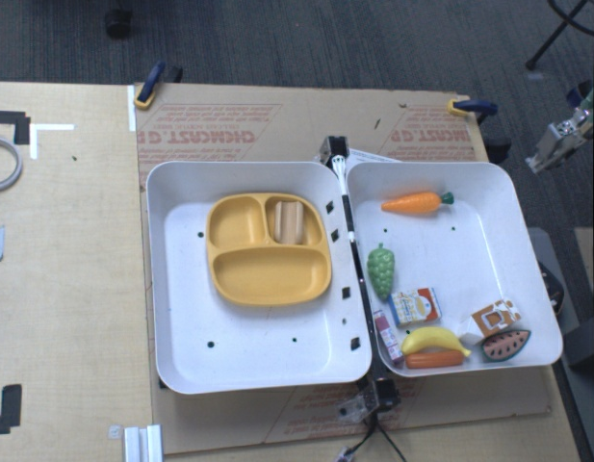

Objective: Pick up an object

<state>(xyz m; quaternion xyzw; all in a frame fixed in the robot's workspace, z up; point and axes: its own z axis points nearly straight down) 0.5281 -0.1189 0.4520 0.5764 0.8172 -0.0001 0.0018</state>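
The right bin [489, 200] holds an orange carrot [412, 202] at the back, a green bunch of grapes [381, 269] by the left wall and a small printed carton [415, 306]. Along its front lie a yellow banana [434, 339], a red sausage [433, 358], a watermelon slice [505, 344] and a small orange-and-white piece [496, 316]. My gripper [558, 142] hangs at the far right edge of the camera view, outside the right bin and beyond its back right corner, with nothing seen in it.
The left bin [181, 335] bears a yellow divided plate [270, 268] with a beige block [288, 222] in its back right compartment. Clips [336, 149] join the bins at the middle. Cardboard [210, 128] lies under both.
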